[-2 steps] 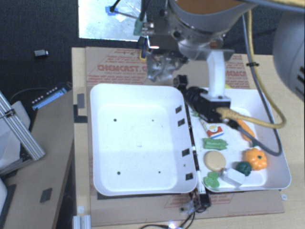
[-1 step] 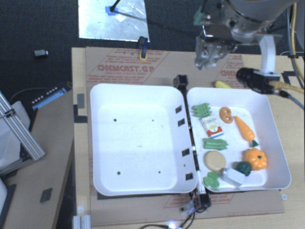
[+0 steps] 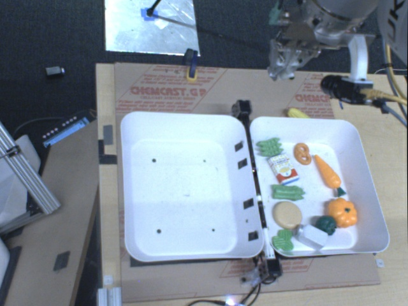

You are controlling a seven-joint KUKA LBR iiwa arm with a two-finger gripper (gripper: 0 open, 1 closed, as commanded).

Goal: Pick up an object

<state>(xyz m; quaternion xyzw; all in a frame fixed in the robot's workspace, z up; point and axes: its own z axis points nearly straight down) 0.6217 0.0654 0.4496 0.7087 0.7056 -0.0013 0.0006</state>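
White plastic bins are seen side by side on the bench (image 3: 70,190). The left bin (image 3: 185,183) is the bigger-looking one, and the right bin (image 3: 357,158) is filled with small toy foods. The grey arm (image 3: 338,5) is seen at the top right, high above the far edge of the right bin, with the gripper (image 3: 285,65) pointed down over the brown board (image 3: 210,85) and well apart from the toys. Nothing is held by the gripper, and how wide it stands cannot be told. In the right bin, an orange pumpkin (image 3: 342,211) is placed near the right wall, with a carrot (image 3: 327,171) just above it. A round tan cookie (image 3: 287,215) is set in the middle, near a grey block (image 3: 312,237). A small red and white carton (image 3: 283,168) is found between a green bumpy piece (image 3: 269,147) and a green flat piece (image 3: 287,192). A little pretzel (image 3: 302,152) is seen beside the carton. A yellow thing (image 3: 297,113) is left just outside the bin's far wall.
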